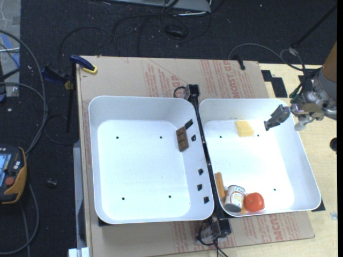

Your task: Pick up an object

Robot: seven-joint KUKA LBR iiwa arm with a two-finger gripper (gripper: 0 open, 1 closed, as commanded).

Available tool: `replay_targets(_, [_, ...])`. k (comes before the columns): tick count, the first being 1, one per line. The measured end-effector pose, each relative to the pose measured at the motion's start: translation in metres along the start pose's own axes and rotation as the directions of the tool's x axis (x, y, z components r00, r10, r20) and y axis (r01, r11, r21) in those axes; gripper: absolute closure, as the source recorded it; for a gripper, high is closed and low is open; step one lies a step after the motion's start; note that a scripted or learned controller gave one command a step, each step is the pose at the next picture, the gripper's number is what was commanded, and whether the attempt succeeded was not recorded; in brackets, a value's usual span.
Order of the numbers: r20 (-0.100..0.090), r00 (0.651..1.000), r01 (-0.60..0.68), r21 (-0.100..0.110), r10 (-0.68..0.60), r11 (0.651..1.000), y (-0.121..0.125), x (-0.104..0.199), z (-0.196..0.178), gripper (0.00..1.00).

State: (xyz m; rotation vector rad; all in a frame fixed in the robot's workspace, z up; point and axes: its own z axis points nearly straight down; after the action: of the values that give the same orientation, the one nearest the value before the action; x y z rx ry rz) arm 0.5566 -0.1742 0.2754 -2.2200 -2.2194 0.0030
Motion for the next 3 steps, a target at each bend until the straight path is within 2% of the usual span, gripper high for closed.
replay_targets(1, [0.001,1.000,0.000,-0.003,0.000,1.000,0.001,0.000,-0.002,0.00])
replay_targets(3, [-0.001,1.000,0.000,0.002,0.000,1.000,0.006,0.006,0.121,0.00])
